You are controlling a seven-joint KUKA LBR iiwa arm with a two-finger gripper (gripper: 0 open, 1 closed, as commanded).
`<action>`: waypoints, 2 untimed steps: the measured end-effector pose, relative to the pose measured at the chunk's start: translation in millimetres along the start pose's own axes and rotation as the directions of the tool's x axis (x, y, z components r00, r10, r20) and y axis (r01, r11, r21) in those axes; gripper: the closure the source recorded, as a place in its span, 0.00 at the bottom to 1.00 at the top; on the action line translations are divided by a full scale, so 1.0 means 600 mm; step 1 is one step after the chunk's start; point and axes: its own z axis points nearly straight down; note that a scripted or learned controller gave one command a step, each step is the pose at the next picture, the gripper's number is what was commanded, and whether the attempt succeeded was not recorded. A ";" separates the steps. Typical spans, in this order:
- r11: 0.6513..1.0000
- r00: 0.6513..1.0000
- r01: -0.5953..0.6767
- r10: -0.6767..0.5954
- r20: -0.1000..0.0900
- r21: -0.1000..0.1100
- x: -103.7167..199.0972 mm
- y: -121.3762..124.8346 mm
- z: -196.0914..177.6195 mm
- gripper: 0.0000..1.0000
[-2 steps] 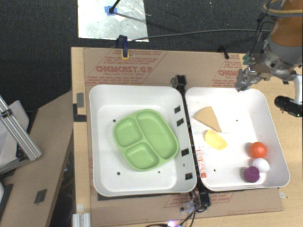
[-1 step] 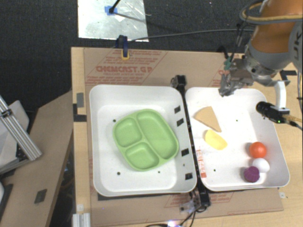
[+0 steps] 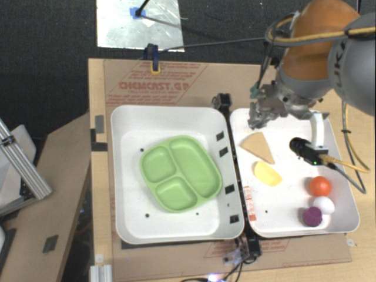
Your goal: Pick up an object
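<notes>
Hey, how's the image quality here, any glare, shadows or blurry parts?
Camera view: lighting is even and soft, with faint shadows under the green tray and the orange ball; the foil-like sheet at the top glares bright; the arm, close to the lens, looks large and a bit soft; the hand sits dark above the right bin, its detail hard to read.
</notes>
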 end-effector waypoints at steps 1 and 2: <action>1.000 1.000 0.000 0.000 0.000 0.000 0.078 -0.012 0.042 1.00; 1.000 1.000 0.001 -0.001 -0.001 0.001 0.174 -0.039 0.072 1.00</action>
